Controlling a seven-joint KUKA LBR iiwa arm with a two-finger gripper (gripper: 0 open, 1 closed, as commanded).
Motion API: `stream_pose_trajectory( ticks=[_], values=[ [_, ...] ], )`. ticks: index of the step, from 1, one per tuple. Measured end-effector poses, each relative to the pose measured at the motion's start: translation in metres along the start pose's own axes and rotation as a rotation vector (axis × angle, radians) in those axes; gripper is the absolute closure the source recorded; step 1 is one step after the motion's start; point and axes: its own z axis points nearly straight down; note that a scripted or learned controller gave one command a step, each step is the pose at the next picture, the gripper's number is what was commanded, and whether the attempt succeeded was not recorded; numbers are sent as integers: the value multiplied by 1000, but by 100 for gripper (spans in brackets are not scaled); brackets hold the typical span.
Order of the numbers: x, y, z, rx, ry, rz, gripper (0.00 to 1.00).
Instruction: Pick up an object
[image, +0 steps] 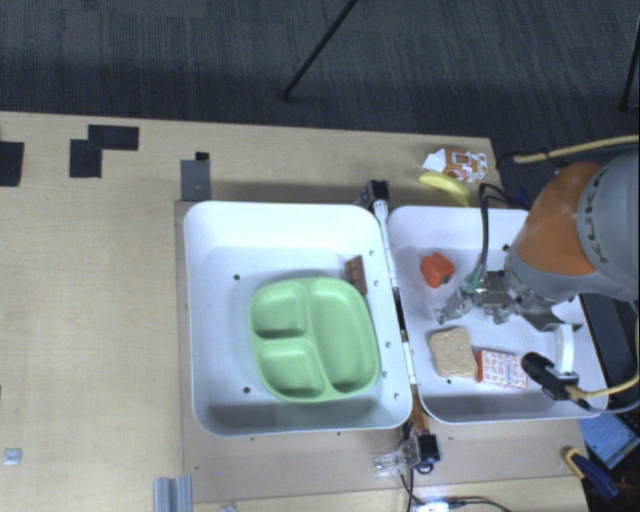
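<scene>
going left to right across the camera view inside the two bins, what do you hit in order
green divided plate → small brown item at the left bin's right wall → orange-red object → tan bread slice → red and white packet

Glossy green plastic tray (314, 338) in smooth white bin (215, 300).

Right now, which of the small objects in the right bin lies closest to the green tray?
The tan bread slice. It lies nearest the green tray; the orange-red object sits farther up, and the printed packet farther right.
</scene>
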Motion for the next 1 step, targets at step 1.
stream_pose_trajectory(
  ticks=[1],
  values=[
    [17,-58,10,0,-1,3,0]
  ],
)
